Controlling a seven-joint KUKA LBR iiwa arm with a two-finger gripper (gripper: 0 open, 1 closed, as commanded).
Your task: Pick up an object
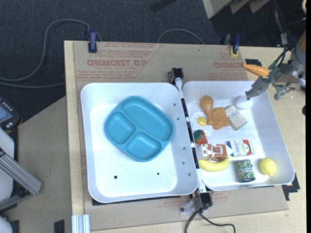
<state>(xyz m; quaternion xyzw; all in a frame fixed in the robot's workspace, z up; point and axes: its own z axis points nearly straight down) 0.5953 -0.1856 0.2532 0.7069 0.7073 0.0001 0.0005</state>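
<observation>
Nearest the camera, along the right bin's (282, 144) front edge, sit a banana (214, 165), a green can (244, 170) and a lemon (267, 166) at about five o'clock. Just behind them lie a small carton (214, 151) and a flat packet (240, 147), with a strawberry (199, 136) at their nine o'clock. Further back, a chicken drumstick (214, 114) rests touching a patterned cube (235, 117). Over in the left bin (92, 130), a blue divided plate (139, 128) sits centre. At the far right, two o'clock, the gripper (252, 93) hangs over a white egg-like object (242, 102); whether its fingers are parted or closed, I cannot tell.
</observation>
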